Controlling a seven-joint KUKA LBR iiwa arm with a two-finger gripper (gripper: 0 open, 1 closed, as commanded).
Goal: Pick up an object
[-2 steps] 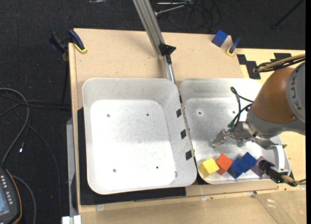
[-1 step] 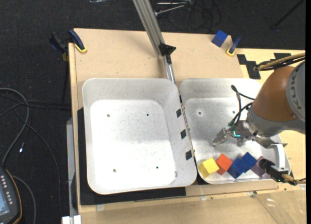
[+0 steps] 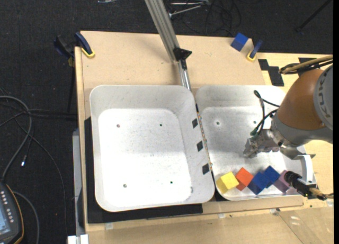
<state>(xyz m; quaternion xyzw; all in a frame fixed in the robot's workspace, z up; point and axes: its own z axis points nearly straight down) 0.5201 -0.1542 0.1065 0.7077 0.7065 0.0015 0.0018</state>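
Note:
Along the near edge of the right bin [image 3: 222, 105] lie a yellow block [image 3: 228, 181], an orange block [image 3: 243, 178], a blue block [image 3: 265, 179] and a purple block [image 3: 283, 181], packed side by side. My gripper [image 3: 254, 148] hangs over the right bin's middle right, a little behind the orange and blue blocks. Its fingers look close together, and I see nothing between them. The grey arm with its orange band [image 3: 302, 100] comes in from the right and hides the bin's right side.
The left bin [image 3: 140, 145] lies beside the right one, and a row of black clips [image 3: 201, 145] runs between them. A blue block [image 3: 240, 41] sits on the bench at the back right. A metal pole [image 3: 161, 18] slants across the back.

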